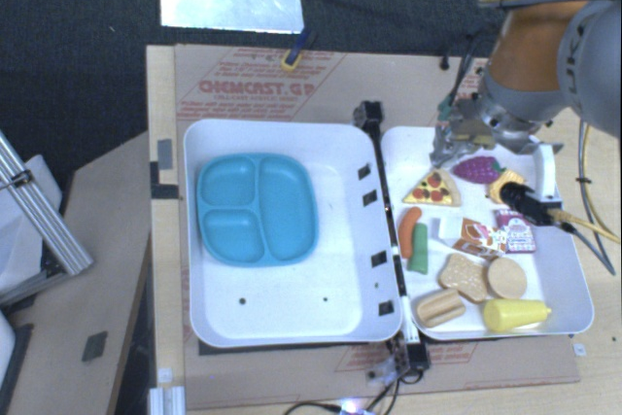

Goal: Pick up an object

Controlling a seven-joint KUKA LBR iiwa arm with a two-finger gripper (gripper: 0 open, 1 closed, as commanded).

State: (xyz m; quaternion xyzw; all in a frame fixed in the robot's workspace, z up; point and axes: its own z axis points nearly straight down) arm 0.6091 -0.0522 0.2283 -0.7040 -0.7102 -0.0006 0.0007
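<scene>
Roughly, near → far, places rel. to claw:
front row: yellow lemon, bread roll, toast – well below claw, matte plastic, rounded.
mid: carrot & green stick, long axes upright in view, below-left of claw.
target guess: pizza slice, flat wedge, just below claw; grapes just right, bumpy.
claw: over right bin far end; finger gap – can't tell; nothing seen held.
left bin: blue tray, glossy, well left.

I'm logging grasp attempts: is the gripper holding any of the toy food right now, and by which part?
Cannot tell. The gripper sits low just above the pizza slice, beside the purple grapes, with nothing visibly between its fingers.
</scene>
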